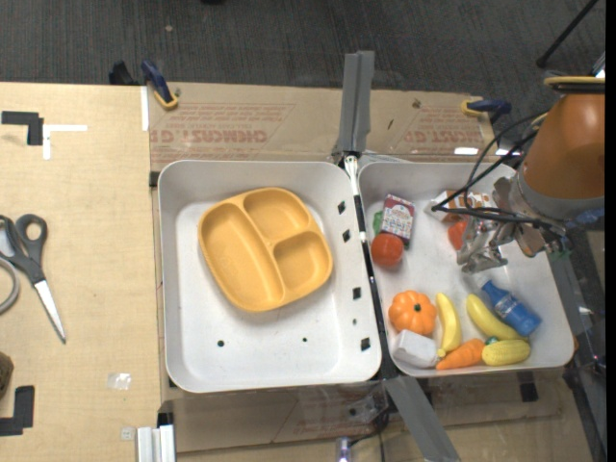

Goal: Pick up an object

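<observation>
The tool [481, 254] hangs low over the far right part of the right bin [563, 354], under the arm's orange band [573, 142]. Its metal tip is too small and cluttered with cables to judge, so I cannot tell whether it is apart or together, and nothing can be seen clamped in it.

The nearest things are a red piece [456, 232] just to its left, partly hidden behind the tool, and a blue bottle [508, 306] just nearer than it. The bottle's long axis runs on a slant from far-left to near-right. Either looks like the likely target; the bottle lies more in the open.

Further off in the same bin lie a tomato [387, 248], a small packet [397, 217] with a pink and green label too small to read, a pumpkin [412, 311], two bananas [448, 321], a carrot [460, 355] and a white block [415, 347].

The left bin [183, 354] holds a yellow divided plate [265, 248]. The cardboard [231, 128] beyond the bins bears mirrored printing I cannot read with certainty. Scissors [34, 268] lie on the worktop [77, 191] at far left.
</observation>
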Available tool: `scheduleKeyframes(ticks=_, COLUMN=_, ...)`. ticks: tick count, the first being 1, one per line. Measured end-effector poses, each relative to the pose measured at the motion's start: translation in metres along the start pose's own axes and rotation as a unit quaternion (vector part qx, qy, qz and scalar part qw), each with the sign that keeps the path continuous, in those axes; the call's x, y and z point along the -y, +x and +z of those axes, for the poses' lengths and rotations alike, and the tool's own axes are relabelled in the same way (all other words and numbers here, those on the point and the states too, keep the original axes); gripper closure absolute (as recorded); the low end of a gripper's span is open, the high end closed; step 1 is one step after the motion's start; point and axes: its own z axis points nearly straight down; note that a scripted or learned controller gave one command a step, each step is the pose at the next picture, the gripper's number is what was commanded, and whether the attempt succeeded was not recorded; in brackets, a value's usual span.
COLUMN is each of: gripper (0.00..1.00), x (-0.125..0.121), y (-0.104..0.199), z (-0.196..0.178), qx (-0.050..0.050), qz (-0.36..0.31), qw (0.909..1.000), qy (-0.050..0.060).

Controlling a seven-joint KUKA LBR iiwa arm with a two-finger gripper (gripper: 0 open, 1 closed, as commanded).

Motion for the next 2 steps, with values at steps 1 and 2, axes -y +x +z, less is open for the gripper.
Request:
scheduleKeyframes(ticks=1, gripper=0.0, x=0.0, y=0.0, z=0.0, qx=0.0, qz=0.0, qw=1.0, qy=0.0)
scheduleKeyframes(ticks=2, gripper=0.0, x=0.018, y=0.075, z=0.011, qx=-0.002, qz=0.085, qw=0.9964, qy=-0.002)
